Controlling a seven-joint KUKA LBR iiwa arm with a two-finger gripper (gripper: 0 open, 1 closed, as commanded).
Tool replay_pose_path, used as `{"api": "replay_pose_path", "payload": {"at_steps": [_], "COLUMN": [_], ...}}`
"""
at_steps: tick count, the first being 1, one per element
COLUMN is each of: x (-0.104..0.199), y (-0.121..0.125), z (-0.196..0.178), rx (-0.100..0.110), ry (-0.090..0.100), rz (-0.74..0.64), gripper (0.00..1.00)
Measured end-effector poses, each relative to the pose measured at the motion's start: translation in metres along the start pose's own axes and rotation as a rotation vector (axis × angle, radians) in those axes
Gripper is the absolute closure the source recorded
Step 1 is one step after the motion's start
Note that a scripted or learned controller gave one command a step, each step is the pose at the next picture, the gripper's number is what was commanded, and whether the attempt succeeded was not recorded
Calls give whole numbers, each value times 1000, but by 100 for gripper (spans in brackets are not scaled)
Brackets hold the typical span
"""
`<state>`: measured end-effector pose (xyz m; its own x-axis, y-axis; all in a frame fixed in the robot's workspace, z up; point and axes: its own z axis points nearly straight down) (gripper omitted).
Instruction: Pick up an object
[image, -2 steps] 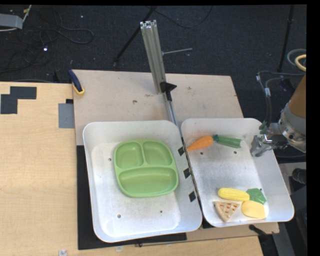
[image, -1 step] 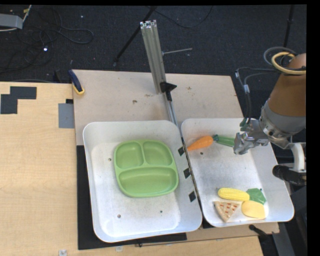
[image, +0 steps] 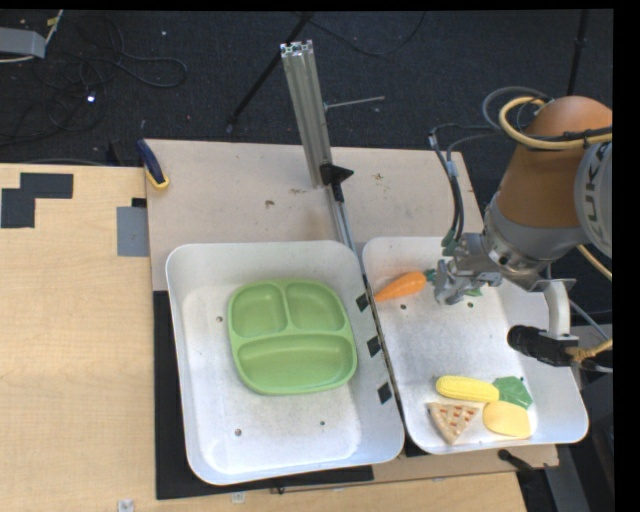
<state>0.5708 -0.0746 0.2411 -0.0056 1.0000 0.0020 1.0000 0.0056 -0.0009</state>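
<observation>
Pale plywood bench (image: 240, 190) over dark floor (image: 150, 70) strewn with cables, light wood panel (image: 70, 330) at left, 1 aluminium extrusion post (image: 308, 115) standing upright mid-bench.

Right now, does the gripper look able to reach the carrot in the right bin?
Probably yes. The gripper sits just beside the carrot in the right bin, with bare bin floor between them. The corn and other toy foods lie far toward the near corner.
</observation>
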Motion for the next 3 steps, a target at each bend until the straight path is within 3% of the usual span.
{"api": "replay_pose_path", "payload": {"at_steps": [2, 3], "x": [97, 148], "y": [16, 18], "z": [24, 10], "rx": [5, 1], "ry": [0, -1], "rz": [1, 0], "gripper": [100, 100]}}
